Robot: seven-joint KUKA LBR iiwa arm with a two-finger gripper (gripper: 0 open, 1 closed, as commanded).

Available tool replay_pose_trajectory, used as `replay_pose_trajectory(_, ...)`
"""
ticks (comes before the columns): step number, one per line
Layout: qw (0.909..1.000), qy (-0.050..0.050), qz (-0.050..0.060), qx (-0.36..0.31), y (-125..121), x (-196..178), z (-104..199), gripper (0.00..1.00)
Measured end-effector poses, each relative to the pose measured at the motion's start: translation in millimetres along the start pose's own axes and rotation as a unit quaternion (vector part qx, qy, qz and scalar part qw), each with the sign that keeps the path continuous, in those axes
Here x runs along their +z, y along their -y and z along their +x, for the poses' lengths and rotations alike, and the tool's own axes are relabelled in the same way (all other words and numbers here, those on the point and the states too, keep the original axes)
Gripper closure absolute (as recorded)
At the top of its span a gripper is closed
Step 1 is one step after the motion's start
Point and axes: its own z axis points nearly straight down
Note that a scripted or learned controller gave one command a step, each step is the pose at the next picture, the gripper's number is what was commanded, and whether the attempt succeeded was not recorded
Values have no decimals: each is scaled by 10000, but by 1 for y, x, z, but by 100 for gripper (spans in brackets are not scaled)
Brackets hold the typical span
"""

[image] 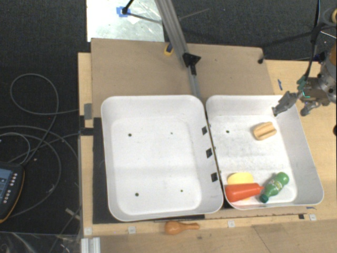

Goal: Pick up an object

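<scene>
My gripper (295, 105) hangs at the far right edge of the right bin (247, 109), its two fingers spread apart with nothing between them. A tan bread-roll-shaped object (264, 130) lies in the right bin, below and left of the gripper. At that bin's near edge sit a yellow object (239, 178), an orange-red carrot-like object (243, 192) and a green bottle (274, 186), close together.
The left bin (152, 109) adjoins the right one, joined by black clips along the shared wall. An orange pear-shaped object (181, 226) lies on the bench in front of the bins. A slanted metal pole (174, 28) rises behind them. Cables lie on the floor at left.
</scene>
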Motion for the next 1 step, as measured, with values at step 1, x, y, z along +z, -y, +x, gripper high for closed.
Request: replay_pose_trajectory(1, 10000, 0, 0, 1, 0, 0, 0, 0)
